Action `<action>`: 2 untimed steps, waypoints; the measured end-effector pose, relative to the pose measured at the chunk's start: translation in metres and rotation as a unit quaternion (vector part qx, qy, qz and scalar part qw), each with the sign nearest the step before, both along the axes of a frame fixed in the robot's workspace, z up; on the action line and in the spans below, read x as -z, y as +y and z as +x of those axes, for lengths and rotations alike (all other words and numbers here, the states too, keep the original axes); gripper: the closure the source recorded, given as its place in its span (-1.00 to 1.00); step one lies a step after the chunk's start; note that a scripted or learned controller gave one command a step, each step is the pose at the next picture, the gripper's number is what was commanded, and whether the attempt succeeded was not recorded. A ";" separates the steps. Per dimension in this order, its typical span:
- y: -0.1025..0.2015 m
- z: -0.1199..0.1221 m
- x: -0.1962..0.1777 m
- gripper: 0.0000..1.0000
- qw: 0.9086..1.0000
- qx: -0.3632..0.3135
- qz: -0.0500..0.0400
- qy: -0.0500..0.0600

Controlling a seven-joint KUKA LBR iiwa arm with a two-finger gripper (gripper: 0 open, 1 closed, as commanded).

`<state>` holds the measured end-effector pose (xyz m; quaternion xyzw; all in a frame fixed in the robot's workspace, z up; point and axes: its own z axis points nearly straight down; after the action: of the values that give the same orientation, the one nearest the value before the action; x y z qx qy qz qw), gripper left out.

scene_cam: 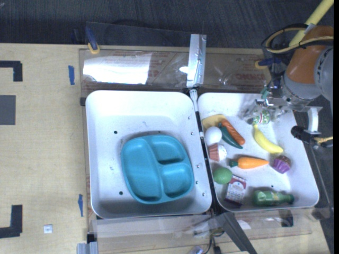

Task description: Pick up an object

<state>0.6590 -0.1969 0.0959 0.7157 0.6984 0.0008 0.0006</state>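
Yellow banana (266, 141) in right bin (310, 194), just below end effector (266, 110); grip state cannot be told. Risk: crowded toys, curved skin, slipping or glancing off on closure.

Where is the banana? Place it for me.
In the camera view, the banana lies in the right bin, upper right part, just below the gripper and above the carrot.
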 end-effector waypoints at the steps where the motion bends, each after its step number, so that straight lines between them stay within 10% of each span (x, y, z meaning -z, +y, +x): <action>1: 0.001 0.002 -0.009 1.00 1.000 -0.001 -0.001 0.000; 2: 0.059 -0.016 -0.133 1.00 1.000 -0.029 -0.001 -0.002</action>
<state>0.6435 -0.1383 0.2292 0.6951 0.7189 0.0021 0.0026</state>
